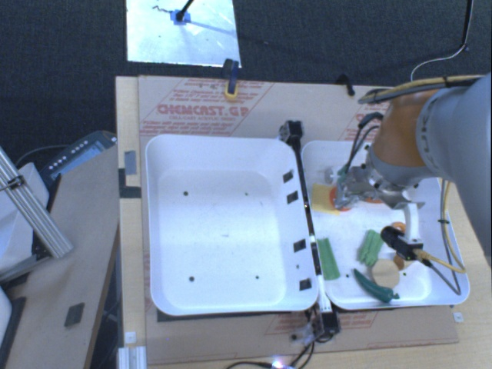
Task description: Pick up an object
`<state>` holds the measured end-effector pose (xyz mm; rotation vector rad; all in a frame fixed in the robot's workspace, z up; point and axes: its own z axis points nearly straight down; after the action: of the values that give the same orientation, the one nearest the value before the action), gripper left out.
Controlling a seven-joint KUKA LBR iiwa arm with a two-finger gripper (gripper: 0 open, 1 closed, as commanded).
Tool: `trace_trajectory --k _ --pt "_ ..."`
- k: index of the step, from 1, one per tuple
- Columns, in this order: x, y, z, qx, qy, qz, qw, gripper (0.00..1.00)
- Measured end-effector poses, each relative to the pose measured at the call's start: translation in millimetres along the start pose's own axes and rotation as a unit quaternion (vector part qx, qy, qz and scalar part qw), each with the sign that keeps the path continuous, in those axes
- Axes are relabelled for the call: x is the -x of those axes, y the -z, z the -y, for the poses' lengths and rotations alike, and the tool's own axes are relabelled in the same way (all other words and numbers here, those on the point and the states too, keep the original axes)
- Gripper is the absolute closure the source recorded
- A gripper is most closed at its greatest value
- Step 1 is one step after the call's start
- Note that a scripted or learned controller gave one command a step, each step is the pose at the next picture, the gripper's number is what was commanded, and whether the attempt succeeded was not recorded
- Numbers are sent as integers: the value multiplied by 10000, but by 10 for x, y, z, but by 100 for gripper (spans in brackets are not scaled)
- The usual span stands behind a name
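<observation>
Claw (344,193) of grey arm, low in right shallow white bin (442,283), over flat yellow piece (320,198) and orange object (338,197) at bin's upper left; state cannot be told; orange object lies directly beneath, nearest candidate; ridged green block (370,247), flat green strip (328,257), dark green curved piece (374,285) lie nearer the camera, apart.

Arm (453,121) cut off at right edge, orange object (339,199) partly hidden under claw (347,193)
</observation>
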<state>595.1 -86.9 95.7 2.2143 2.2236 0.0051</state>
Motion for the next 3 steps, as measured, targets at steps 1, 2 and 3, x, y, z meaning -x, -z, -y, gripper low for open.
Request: trace_trajectory --k 1,2,3 --pt "280 -121 691 -52 -39 -2 10000 100" --pt "-272 962 -573 74 45 6 10000 100" --pt "-647 2815 -775 83 29 0 10000 100"
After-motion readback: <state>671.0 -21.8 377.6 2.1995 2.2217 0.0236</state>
